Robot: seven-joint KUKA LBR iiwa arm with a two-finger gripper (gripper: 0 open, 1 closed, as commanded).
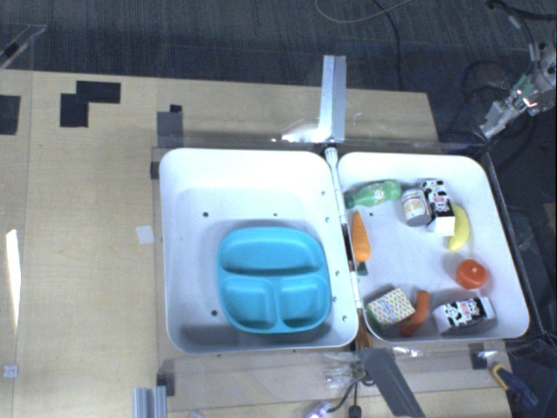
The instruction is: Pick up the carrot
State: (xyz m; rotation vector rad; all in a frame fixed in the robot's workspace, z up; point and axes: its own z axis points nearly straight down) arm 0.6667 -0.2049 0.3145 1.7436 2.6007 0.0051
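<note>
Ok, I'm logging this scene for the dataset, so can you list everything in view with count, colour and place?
left bin: 1, white, holds the tray
tray: 1, blue, three compartments
right bin: 1, white, holds the small items
carrot: 1, orange, by the right bin's left wall
green item: 1, top left of right bin
can: 1, near the top
banana: 1, yellow, right side
round orange item: 1, right side
cartons: 2, black-and-white
patterned box: 1, front
sausage: 1, reddish, front

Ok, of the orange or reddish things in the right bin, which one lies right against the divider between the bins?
The carrot: long, thin, orange, lying along the bin's left wall. The round orange fruit sits near the right wall, and the reddish sausage lies near the front.
</note>
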